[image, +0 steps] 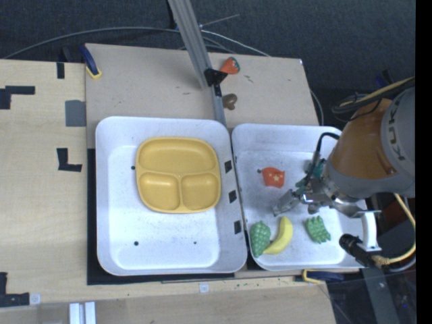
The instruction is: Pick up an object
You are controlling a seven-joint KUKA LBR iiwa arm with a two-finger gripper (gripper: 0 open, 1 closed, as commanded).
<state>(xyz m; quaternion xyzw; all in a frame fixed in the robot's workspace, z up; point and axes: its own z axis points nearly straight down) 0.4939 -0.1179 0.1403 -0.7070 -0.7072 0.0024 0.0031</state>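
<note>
The scene is viewed from a single fixed camera set above the bench [40,133], tilted downward at a slant. Both white bins, the left bin [108,201] and the right bin [270,140], are taken in whole from moderate height. The arm [368,154] is seen entering from the right side.

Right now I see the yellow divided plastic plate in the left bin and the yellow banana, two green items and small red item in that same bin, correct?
Not quite. The yellow divided plastic plate is in the left white bin, but the yellow banana, two green items and small red item lie in the right white bin, as the camera view shows.
</note>
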